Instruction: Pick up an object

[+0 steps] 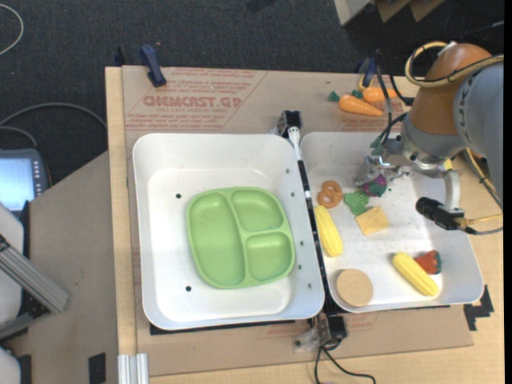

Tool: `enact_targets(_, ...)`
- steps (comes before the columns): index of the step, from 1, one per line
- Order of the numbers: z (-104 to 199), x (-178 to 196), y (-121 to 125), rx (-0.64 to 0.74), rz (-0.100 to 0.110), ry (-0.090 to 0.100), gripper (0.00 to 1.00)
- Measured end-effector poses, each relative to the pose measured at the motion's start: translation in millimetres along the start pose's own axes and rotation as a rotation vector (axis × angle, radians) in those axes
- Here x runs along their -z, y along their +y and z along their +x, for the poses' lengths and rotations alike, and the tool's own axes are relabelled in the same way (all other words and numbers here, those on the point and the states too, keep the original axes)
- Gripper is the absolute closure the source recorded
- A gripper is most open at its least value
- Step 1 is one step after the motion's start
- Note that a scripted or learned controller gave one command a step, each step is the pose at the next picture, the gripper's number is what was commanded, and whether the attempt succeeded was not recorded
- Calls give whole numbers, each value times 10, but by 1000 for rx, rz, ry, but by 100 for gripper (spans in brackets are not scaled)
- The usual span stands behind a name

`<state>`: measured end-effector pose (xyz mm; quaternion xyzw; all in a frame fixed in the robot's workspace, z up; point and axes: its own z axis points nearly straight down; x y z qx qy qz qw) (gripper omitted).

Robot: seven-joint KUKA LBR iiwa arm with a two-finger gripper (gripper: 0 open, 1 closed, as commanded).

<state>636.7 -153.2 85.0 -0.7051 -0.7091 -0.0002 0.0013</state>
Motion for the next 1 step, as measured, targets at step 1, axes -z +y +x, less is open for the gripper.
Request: enact_targets(1,779,1070,-231,3,-12,0,100)
